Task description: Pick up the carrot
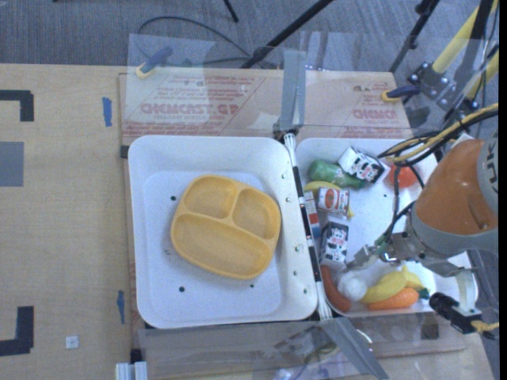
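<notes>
The carrot (pixel 394 299), orange with a small green tip, lies against the front wall of the right bin (pixel 360 145). It sits just below a yellow fruit-like piece (pixel 388 283) and beside a white rounded object (pixel 353 287). My gripper (pixel 380 252) hangs over the front right part of that bin, a little above and behind the carrot. The grey arm with its orange band (pixel 459 192) hides the bin's right side. Nothing shows in the gripper.
The right bin also holds a red curved piece (pixel 333 290), two small printed cartons (pixel 336 242) (pixel 361 165), a can (pixel 334 199), a banana (pixel 317 186), a green item (pixel 326 170) and an orange-red item (pixel 405 177). A yellow divided plate (pixel 226 226) lies in the left bin (pixel 150 212).
</notes>
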Robot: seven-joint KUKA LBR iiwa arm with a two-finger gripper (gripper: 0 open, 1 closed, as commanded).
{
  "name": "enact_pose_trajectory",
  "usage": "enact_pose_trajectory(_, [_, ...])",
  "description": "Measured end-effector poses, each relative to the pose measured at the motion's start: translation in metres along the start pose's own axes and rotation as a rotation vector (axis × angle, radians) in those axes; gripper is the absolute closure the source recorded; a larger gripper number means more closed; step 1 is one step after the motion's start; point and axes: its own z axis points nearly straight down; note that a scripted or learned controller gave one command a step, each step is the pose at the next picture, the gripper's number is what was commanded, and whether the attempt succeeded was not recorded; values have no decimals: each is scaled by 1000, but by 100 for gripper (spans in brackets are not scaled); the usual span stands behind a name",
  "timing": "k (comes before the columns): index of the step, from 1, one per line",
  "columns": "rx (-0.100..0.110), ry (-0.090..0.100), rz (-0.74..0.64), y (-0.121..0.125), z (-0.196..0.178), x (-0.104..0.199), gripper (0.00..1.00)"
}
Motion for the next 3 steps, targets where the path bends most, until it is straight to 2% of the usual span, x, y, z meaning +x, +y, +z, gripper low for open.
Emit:
enact_pose_trajectory(1, [5, 2, 2, -2, -7, 0, 100])
enact_pose_trajectory(2, [1, -3, 254, 18, -255, 39, 100])
enact_pose_trajectory(3, [3, -1, 25, 9, -150, 95, 100])
